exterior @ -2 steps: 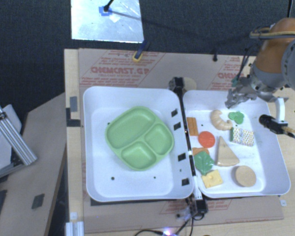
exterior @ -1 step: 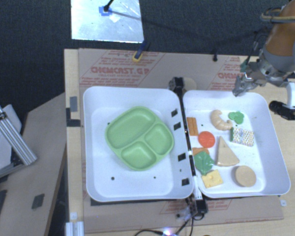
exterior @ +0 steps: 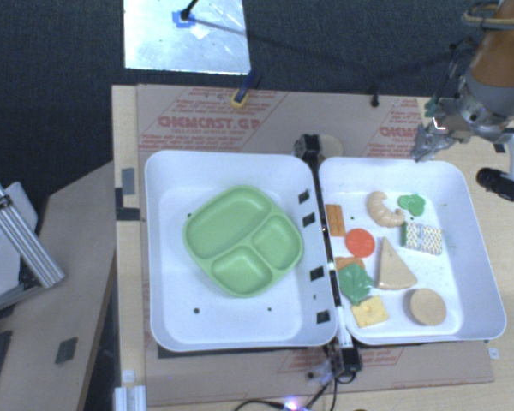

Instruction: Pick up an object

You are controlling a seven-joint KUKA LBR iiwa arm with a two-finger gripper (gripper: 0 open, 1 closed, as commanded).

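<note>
Bench: brown cardboard sheet [exterior: 214, 118] with red printing lies over the wooden top, dark carpet beyond; it probably serves as a pad for the two bins.
Left bin [exterior: 167, 187]: shallow white plastic, rounded corners, holding a pale green divided plate [exterior: 242, 241] with three compartments, smooth and glossy, lying flat near the middle.
Right bin [exterior: 471, 229]: same white tray, set touching the left one along a black-clipped seam; it keeps the small pieces corralled for picking.
Task objects: toy food scattered in the right bin, close together but mostly apart, so each can be reached from above.
Shapes: tan croissant [exterior: 384, 209], curved and ridged; green leafy piece [exterior: 411, 204] just beside it; orange disc [exterior: 360, 243]; beige wedge [exterior: 396, 268]; patterned square [exterior: 423, 237]; round tan biscuit [exterior: 427, 306]; yellow block [exterior: 370, 312] touching a green leaf [exterior: 355, 283].
Gripper [exterior: 424, 148]: metallic, hanging over the right bin's far rim, nothing between its tips; open or closed, cannot tell.
Judgement: no object lifted yet; the croissant and leafy piece lie nearest.
</note>
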